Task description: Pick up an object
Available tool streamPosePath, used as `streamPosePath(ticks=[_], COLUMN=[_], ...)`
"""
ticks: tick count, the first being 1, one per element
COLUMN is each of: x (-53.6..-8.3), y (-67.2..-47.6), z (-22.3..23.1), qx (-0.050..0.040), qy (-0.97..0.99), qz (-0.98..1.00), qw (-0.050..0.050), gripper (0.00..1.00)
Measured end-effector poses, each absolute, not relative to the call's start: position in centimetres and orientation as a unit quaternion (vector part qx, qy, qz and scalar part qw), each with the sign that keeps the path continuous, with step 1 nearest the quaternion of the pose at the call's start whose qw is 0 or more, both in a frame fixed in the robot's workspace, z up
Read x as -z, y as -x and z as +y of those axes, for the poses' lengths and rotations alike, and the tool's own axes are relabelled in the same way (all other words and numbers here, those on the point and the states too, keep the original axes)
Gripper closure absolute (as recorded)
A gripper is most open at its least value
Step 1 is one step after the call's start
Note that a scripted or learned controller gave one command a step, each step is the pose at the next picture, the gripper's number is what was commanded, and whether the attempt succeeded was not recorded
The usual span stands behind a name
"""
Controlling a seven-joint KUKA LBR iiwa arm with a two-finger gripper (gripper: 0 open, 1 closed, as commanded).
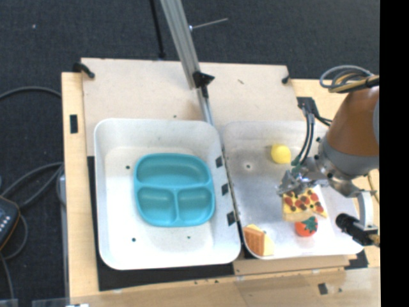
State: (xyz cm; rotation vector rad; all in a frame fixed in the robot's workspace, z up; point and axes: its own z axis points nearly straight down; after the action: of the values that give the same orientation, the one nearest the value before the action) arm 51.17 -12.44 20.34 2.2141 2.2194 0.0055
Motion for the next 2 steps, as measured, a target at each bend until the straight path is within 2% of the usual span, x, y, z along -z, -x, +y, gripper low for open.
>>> streamPosePath(ticks=[1,2], x=[-24.2,-23.4], y=[-51.4,-51.7], z=[-12.6,-8.1], qx=[-0.0016,-0.0007], qy=[-0.706,-0.705], qz=[0.708,0.709], qw=[0.003,0.0], gripper=[1.0,1.0])
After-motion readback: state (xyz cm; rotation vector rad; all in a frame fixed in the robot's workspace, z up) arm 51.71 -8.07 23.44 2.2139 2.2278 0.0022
